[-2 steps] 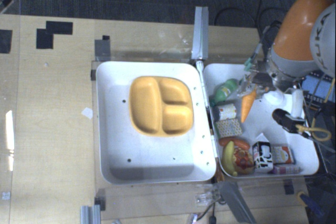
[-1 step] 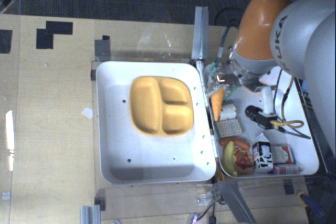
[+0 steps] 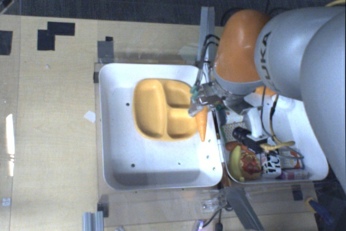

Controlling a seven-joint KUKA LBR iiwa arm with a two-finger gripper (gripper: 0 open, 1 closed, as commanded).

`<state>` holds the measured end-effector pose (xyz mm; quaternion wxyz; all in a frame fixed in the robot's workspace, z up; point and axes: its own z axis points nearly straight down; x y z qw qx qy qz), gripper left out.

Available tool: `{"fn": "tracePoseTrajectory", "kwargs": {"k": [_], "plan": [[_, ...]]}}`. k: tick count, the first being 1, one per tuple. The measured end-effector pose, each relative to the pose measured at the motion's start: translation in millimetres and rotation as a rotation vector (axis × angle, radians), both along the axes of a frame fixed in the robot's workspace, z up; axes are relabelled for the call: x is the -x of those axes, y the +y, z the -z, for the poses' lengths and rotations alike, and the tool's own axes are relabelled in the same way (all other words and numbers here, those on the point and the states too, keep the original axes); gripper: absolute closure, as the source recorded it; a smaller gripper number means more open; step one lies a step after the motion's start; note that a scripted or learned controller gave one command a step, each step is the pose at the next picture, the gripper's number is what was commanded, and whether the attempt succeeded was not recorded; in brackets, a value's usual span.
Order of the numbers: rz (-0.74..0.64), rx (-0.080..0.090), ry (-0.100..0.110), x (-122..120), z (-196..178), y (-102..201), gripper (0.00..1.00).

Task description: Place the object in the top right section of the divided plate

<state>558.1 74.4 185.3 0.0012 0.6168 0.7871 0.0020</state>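
Arm [image 3: 303, 24] comes in from the right, its big grey link lying across the upper part of the right bin [image 3: 319, 170]. The orange band [image 3: 240, 43] sits above the strip between the two bins. Wrist is bent down and left from there, so the gripper [image 3: 195, 101] ends up low over the right edge of the left bin [image 3: 108, 132], right at the plate's right rim. The yellow plate [image 3: 136, 111] lies flat in the upper middle of the left bin: one long section on the left, two smaller ones on the right. The gripper's tip overlaps the rim about where the top right section [image 3: 175, 92] meets the lower right one. Carrot [image 3: 202, 124] is just under the gripper, thick end up against it and thin end pointing toward the near side of the bin. It runs along the outside of the plate's right rim beside the lower right section, touching or nearly so, and is not in the top right section. Gripper state: cannot tell. The carrot's thick end meets the gripper body, but the contact is too cluttered to read as a grasp or a mere overlap. I also can't tell whether the carrot rests on the bin floor or hangs off it. Right bin holds clutter near its front — a banana [image 3: 235, 160] along the left wall, with printed packets [image 3: 270, 162] beside it. Both bins sit on the pale wood surface [image 3: 54, 116].
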Motion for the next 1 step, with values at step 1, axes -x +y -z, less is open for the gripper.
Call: {"fn": "tracePoseTrajectory", "kwargs": {"k": [1], "plan": [[0.001, 0.000, 0.000, -0.1, -0.1, -0.4, 0.00]]}}
